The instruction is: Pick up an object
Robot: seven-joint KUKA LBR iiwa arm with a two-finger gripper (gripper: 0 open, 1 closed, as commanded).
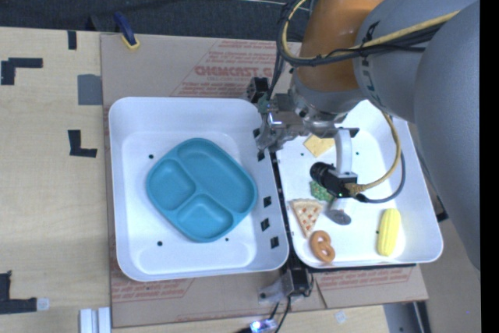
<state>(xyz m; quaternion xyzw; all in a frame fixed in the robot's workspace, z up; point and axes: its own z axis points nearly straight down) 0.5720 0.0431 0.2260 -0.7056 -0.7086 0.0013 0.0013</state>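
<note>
My gripper (267,135) hangs at the left edge of the right bin (413,191), over the wall between the two bins. The grey arm with its orange band covers the bin's back part. Just right of the gripper lies a flat yellow cheese-like piece (316,145). Further to the front lie a green piece (319,189), a pizza slice (306,214), a small grey piece (340,216), a pretzel (322,246) and a yellow corn cob (388,232). I see nothing held at the gripper.
The left bin (125,129) holds a blue divided plate (202,189) in its middle. Both bins stand on a cardboard sheet (195,66) on the wooden bench. Cables run across the dark floor behind.
</note>
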